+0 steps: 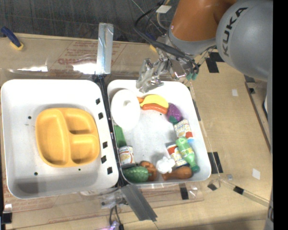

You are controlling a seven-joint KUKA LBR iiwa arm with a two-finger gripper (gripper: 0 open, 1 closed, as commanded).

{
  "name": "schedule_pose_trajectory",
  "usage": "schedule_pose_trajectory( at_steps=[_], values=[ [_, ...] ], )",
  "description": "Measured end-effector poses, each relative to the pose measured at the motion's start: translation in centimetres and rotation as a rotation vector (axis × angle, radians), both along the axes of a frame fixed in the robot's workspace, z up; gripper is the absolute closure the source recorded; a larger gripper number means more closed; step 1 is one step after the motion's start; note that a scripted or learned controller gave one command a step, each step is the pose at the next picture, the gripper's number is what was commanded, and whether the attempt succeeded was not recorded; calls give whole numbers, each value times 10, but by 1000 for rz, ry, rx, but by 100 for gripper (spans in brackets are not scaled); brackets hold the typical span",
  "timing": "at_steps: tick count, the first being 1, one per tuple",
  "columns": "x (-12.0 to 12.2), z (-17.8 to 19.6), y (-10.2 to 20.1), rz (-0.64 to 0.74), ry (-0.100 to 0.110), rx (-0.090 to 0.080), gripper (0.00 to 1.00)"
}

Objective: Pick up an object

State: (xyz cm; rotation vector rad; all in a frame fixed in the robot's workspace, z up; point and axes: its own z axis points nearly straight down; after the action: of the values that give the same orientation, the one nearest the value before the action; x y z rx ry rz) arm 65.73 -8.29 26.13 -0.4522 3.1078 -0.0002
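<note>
Two white bins sit side by side; the left bin carries a yellow divided tray, and the right bin holds the jumble of toy food to choose from. Over its far rim hangs the arm, and below it the gripper, whose state I cannot tell against the glare. Nothing appears lifted: the white plate, banana, purple grapes and green bottle all lie in the bin. By my judgement, the picking is yet to be done.
</note>
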Motion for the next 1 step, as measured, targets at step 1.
schedule_pose_trajectory(
  at_steps=[1],
  values=[
    [-21, 60, -98, -18, -7, -5, 100]
  ],
)
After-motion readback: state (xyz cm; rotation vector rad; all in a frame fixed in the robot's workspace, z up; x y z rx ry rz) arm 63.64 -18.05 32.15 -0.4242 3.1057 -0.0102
